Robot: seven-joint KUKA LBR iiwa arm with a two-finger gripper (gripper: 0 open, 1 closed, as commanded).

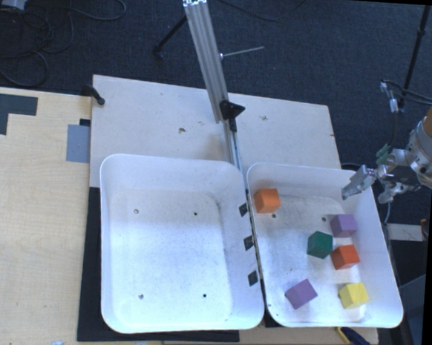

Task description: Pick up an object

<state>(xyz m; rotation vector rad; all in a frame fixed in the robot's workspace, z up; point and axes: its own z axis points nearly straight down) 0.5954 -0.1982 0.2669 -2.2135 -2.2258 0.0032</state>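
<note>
Pincer (371, 186) open, holding nothing, above right bin's (388, 256) far right rim. Nearest block: light purple cube (343, 224), just below-left in camera view; green cube (319, 245) beyond.

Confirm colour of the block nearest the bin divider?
Orange block, clearest in the camera view.

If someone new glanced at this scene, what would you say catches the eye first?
Probably the bright blocks in the right bin: an orange cube near its left wall, apart from the others, and a yellow cube at its near right corner. The gripper hangs over the bin's far right rim.
</note>
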